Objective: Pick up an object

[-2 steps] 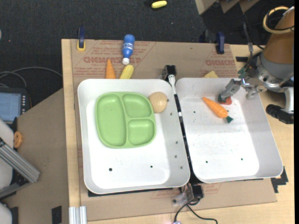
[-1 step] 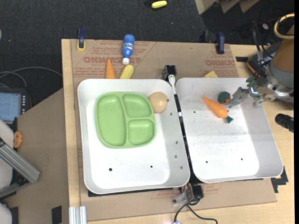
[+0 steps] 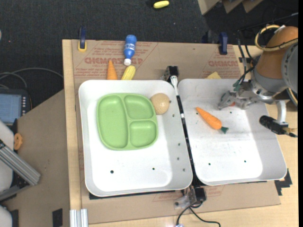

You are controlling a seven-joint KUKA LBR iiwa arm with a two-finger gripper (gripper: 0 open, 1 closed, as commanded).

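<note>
One carrot to fetch, approach step under way.

Nothing sits between the jaws; whether they are parted I cannot tell. The gripper (image 3: 230, 100) hangs over the right bin (image 3: 246, 160), up and right of the carrot (image 3: 209, 118), apart from it. Next it likely needs to shift down-left and descend. Left bin (image 3: 137, 174) holds a green tray (image 3: 127, 120) and ball (image 3: 160, 102); cardboard (image 3: 156, 51) beneath, dark floor behind.
</note>
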